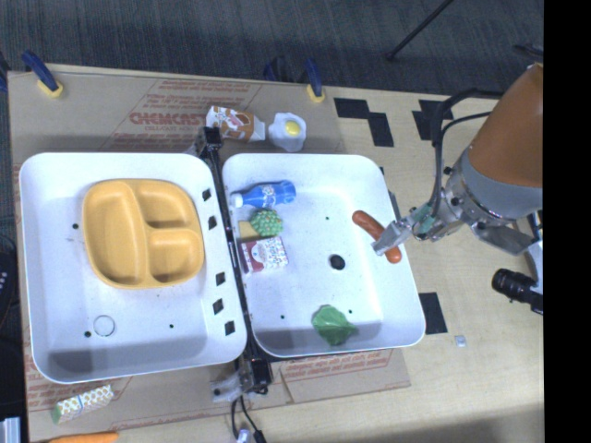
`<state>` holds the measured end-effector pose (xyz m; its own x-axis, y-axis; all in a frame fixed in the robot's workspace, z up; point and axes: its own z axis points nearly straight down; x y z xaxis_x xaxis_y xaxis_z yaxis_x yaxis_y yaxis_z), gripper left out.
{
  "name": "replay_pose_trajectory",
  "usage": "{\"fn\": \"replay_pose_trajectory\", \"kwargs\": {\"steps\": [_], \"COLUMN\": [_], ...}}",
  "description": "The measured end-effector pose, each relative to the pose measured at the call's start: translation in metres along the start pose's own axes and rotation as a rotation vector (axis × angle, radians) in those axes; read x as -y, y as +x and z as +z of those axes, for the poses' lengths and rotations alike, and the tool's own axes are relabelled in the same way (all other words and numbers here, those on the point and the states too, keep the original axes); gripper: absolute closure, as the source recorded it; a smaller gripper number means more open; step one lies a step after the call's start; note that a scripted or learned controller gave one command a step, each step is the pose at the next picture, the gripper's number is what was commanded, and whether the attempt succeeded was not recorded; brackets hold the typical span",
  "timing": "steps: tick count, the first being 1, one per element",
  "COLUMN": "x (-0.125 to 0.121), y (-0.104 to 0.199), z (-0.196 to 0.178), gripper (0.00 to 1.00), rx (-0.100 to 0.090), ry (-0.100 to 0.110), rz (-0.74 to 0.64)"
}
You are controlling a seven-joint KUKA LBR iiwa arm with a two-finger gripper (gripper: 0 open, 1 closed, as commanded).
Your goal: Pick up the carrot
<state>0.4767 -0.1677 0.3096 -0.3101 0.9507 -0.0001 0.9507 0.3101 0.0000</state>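
We see the arm reaching in from the right, its pincer at the right wall of the right bin. The pincer's tip sits right over the carrot, an orange stick lying slantwise against that bin's right side, one end toward the middle of the bin and the other end under the pincer near the rim. We cannot tell from here whether the pincer is spread or closed, nor whether it truly grips the carrot or only touches it; the two overlap and the detail there is too small.

In the right bin we also find a blue bottle lying on its side near the upper left corner, a green knobbly thing just below it, and a small red and white packet just below that, all close to the divide between the bins. A small dark disc lies near the middle of the floor, and a green leafy lump rests by the lower wall.

The left bin holds a yellow tray with compartments, set in its upper half.

Outside the bins, on the cardboard beyond them, stand a small brown and white carton and a white and yellow cup side by side.
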Motion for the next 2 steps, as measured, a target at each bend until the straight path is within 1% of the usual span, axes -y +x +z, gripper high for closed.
{"fn": "replay_pose_trajectory", "kwargs": {"steps": [1, 2], "x": [0.013, 0.014], "y": [-0.041, -0.041], "z": [-0.046, 0.028], "gripper": [1.0, 1.0], "rx": [0.0, -0.002], "ry": [0.001, 0.001], "rz": [0.165, -0.057]}}
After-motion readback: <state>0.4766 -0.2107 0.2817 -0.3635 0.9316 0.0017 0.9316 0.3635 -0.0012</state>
